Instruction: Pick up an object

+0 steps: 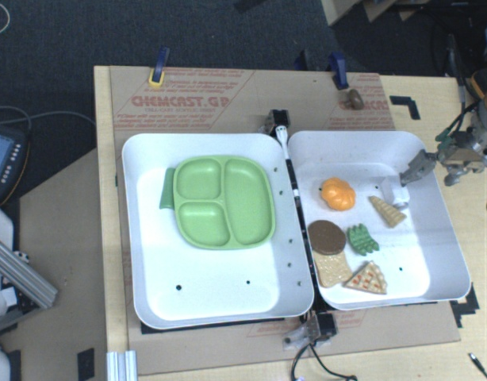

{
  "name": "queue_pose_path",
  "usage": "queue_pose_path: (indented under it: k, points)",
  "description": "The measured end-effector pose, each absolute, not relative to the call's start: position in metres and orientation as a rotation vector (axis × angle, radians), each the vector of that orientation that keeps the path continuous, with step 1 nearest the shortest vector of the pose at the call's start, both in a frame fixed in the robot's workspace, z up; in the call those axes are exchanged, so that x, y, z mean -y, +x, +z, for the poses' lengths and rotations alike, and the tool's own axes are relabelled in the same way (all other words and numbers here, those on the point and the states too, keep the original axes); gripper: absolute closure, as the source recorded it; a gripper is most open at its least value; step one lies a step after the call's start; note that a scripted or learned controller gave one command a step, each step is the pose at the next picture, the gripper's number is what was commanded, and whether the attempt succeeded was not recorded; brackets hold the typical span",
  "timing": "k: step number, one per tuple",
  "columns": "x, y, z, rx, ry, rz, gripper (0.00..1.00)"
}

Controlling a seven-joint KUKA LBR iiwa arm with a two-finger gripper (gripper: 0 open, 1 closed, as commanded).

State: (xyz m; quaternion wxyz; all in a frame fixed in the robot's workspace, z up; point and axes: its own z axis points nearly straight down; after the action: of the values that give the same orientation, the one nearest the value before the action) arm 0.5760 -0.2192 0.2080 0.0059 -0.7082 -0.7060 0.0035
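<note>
A: Five food toys in the right-hand white bin (434,236); claw (408,175) hangs at its far right corner, nothing gripped.
B: Open?
A: Can't tell. Approach step; next, descend onto the tan cone-shaped wedge (388,211) beneath.

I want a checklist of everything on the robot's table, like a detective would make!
Surface: brown bench, two white bins side by side.
Left bin: green divided tray.
Right bin: orange toy, brown round cookie, cracker, green leafy toy, pizza slice, cone-shaped wedge.
Clutter: clamps at bench's far edge.
Gripper: over right bin's far right corner, holding nothing.
Cables: wires at near edge.
Surroundings: dark carpet.
</note>
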Motion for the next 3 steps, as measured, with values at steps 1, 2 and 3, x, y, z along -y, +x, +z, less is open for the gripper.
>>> queue_pose_path:
  k: [1,2,3]
  points:
    - [0.219,0.579,0.216,2.222,-2.222,0.000,0.00]
    - [0.217,0.587,0.169,2.220,-2.215,0.004,0.00]
    - [0.210,0.588,0.124,2.220,-2.216,0.003,0.00]
